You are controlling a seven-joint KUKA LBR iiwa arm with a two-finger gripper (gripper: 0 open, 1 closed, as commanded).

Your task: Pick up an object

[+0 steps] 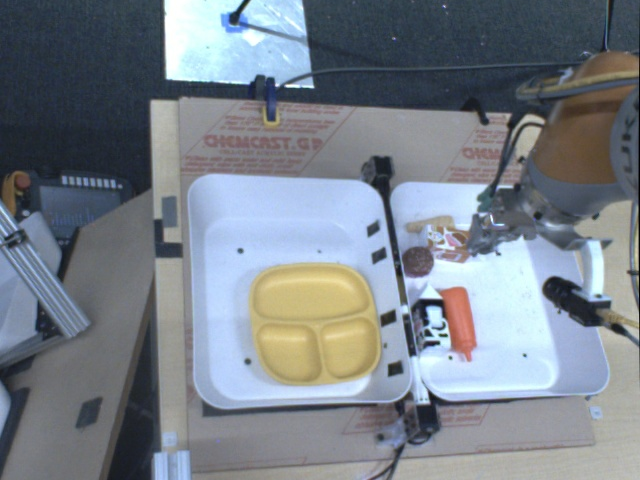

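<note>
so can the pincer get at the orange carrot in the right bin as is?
Probably yes: the carrot lies bare on the bin floor, nothing on top, and the pincer hovers just above it.

Even overhead light, soft shadows, slightly grainy.

A yellow plastic three-compartment tray (314, 322) lies in the left shallow white bin (215, 268). In the right shallow white bin (530, 358) lie an orange carrot-shaped toy (459, 320), a black-and-white printed piece (431, 323), a small dark red round object (417, 260) and a tan stick-like piece (430, 225). The gripper (487, 233) hangs low over a red-and-white wrapper (449, 240) near that bin's far edge.
</note>
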